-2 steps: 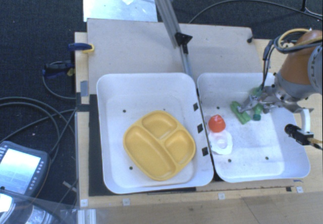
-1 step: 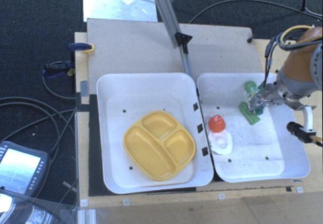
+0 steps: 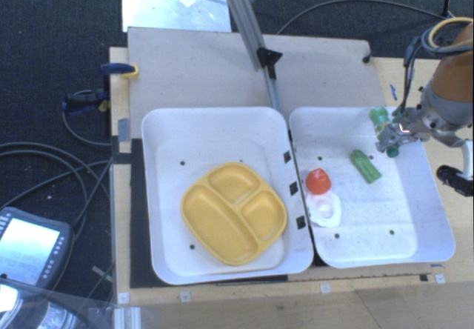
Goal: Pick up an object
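My gripper point(image 3: 390, 144) sits low near the right bin's point(image 3: 433, 194) far edge; finger state indiscernible. Green piece point(image 3: 365, 166) just beside; open floor toward near rim.

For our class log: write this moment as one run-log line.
arm: over right bin | gripper: near green block | plate: left bin

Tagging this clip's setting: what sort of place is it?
Likely a robotics lab pick-test bench, not a kitchen. Two white bins sit on a clamped board, loose cables run over dark carpet, and a teach pendant lies at lower left. The arm's hand hangs over the right bin.
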